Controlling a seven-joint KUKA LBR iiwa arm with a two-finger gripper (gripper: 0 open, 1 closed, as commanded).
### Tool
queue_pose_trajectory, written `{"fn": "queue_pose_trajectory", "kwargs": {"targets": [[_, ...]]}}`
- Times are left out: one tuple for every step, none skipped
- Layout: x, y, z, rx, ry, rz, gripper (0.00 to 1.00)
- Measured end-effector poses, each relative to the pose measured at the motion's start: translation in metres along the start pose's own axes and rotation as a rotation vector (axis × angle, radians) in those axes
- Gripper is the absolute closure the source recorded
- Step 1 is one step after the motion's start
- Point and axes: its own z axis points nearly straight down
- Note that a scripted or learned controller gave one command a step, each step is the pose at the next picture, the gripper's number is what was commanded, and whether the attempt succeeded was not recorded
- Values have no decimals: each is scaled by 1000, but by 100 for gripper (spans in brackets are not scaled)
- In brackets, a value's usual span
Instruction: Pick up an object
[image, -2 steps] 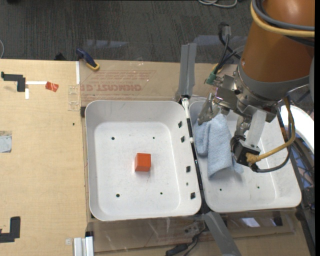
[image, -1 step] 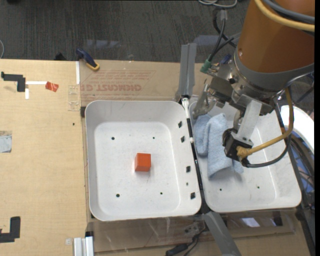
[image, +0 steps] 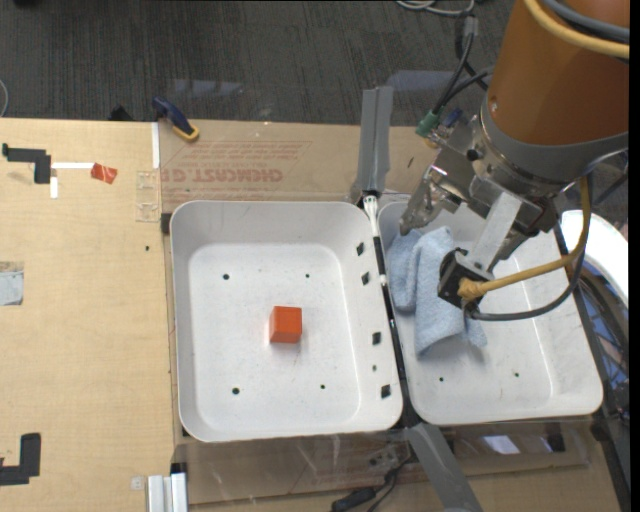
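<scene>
A light blue cloth (image: 432, 290) hangs in long folds over the left part of the right bin (image: 540, 390). Its top corner is pinched between the fingertips of my gripper (image: 412, 226), which is shut on it. The cloth's lower end reaches down near the bin floor. An orange-red cube (image: 286, 325) lies alone near the middle of the left bin (image: 200, 300), well to the left of the gripper.
The arm's wide orange band (image: 560, 70) and grey wrist lean over the right bin's back. A black connector with a yellow cable (image: 500, 282) hangs beside the cloth. Cardboard (image: 250, 165) lies behind the bins, and a wooden bench (image: 80, 330) on the left.
</scene>
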Motion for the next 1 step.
{"fn": "queue_pose_trajectory", "kwargs": {"targets": [[-6, 4, 0, -1, 2, 272, 0]]}}
